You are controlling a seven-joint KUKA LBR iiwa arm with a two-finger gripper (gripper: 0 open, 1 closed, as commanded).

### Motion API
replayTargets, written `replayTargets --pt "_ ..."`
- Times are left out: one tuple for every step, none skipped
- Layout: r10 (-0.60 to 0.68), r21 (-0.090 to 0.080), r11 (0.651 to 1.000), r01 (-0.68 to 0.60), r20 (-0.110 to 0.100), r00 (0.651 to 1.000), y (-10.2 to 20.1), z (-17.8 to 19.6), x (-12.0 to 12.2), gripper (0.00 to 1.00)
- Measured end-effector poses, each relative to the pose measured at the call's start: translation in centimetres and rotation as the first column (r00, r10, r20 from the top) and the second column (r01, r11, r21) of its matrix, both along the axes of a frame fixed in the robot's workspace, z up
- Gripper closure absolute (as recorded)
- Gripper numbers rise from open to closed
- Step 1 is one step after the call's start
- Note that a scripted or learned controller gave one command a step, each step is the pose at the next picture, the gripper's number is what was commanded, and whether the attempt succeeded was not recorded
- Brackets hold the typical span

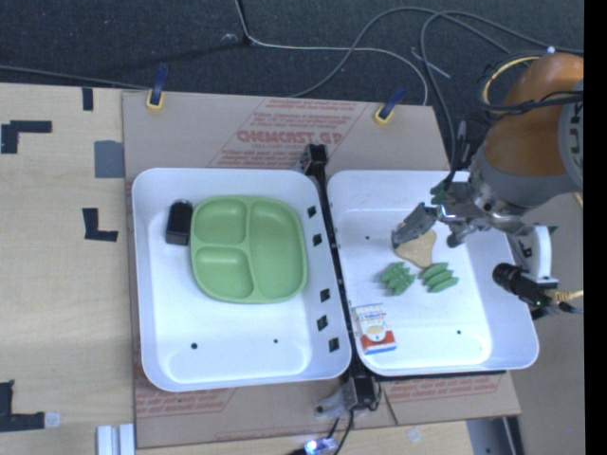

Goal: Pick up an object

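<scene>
dark carpet, wooden bench, cables

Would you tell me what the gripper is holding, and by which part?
Nothing: the gripper hangs open above the tan piece in the right bin.

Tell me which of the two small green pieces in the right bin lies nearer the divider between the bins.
The left green piece, the clumpier one below the tan item. The other green piece lies beside it, farther from the divider.

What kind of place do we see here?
Probably a robotics lab test bench: two white bins clamped on cardboard, loose cables, and toy items such as a green divided plate.
</scene>
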State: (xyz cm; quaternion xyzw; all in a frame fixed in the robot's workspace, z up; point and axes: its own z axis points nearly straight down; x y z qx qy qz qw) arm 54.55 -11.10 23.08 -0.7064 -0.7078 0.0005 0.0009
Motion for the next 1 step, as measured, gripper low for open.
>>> replayTargets --pt "-0.002 0.0 1.0 0.002 -0.005 1.0 -0.93 -5.81 -0.24 0.0"
